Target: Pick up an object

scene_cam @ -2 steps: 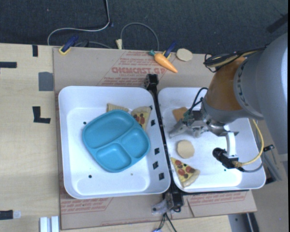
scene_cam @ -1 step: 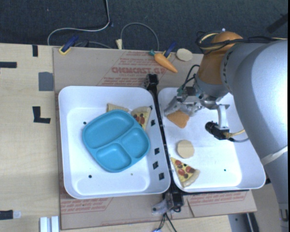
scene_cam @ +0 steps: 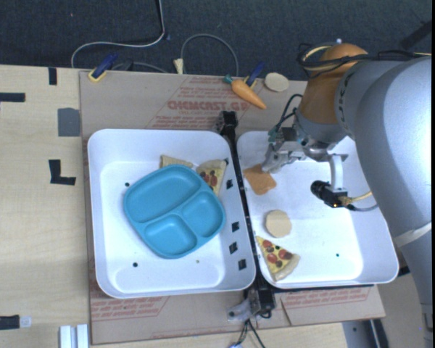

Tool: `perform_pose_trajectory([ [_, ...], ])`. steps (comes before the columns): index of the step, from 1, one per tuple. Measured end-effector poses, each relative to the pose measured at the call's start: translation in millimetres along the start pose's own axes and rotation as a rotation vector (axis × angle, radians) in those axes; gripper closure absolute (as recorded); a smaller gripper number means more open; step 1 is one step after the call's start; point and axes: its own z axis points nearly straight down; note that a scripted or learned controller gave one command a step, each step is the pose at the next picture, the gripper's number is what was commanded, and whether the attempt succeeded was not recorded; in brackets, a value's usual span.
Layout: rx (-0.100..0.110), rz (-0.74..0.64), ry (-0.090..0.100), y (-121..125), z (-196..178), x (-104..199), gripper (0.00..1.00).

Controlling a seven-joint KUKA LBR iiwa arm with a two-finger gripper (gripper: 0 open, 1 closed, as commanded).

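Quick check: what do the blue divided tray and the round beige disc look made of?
The blue divided tray looks like moulded plastic: even colour, soft sheen, rounded compartment ridges. The round beige disc looks matte, probably toy food in plastic or foam; I can't tell which.

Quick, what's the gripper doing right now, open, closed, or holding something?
Gripper: low in the right bin, right at the brown toy bread piece; open or closed cannot be told, and no object is seen between its fingers.
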Motion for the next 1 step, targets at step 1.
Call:
perform_pose_trajectory([
  [1,-0.011,0.003,0.001,-39.1,6.1,-11.4,1.00],
])
